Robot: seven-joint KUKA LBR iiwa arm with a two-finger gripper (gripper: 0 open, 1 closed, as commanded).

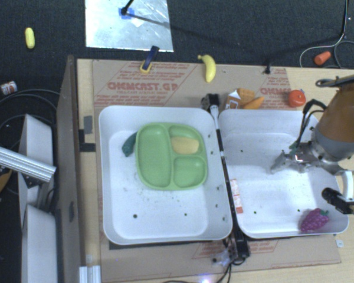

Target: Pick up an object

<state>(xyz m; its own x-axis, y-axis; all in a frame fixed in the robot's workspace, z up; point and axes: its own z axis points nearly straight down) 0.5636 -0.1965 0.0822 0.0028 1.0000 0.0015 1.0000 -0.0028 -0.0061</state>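
In the left bin (165, 214) lies a green divided plate (156, 158) with a yellow food piece (186, 144) in its upper right compartment. A dark teal object (128, 144) rests against the plate's left edge. A purple bunch of grapes (314, 220) sits in the front right corner of the right bin (256, 140). My gripper (307, 165) hovers low over the right side of the right bin, up and slightly left of the grapes. It is open, its grey fingers spread left and right with nothing between them.
Behind the bins on the cardboard lie a yellow banana (209, 68), an orange carrot-like piece (249, 101) and a red-orange ball (296, 98). A ridge (222, 158) divides the two bins. The grey arm with its orange band (345, 119) overhangs the right bin's right edge.
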